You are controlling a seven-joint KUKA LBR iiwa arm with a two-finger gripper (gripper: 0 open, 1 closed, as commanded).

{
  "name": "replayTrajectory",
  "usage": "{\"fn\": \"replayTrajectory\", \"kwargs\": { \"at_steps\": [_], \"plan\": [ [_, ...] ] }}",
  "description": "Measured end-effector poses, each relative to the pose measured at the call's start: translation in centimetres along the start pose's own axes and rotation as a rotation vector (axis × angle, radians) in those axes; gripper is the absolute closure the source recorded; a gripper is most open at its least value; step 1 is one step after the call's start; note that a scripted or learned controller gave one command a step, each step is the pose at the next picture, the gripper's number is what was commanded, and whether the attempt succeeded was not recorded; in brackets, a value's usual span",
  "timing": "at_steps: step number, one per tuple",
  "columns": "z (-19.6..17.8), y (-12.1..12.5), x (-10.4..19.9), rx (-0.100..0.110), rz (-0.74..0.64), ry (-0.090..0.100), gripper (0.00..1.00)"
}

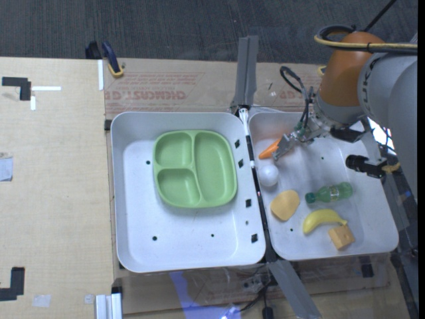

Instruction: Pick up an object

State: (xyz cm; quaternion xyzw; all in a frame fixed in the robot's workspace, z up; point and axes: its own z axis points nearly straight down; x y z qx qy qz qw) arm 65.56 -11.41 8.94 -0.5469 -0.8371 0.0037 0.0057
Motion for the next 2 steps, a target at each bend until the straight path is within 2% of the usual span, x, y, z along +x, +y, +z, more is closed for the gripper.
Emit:
{"fn": "replayTrajectory", "kwargs": {
  "at_steps": [1,2],
  "plan": [
    [0.0,0.0,0.0,0.0,0.0,0.0,0.0],
    [-1.1,0.2,-0.2,-0.008,0.001,-0.006,1.0]
  ]
}}
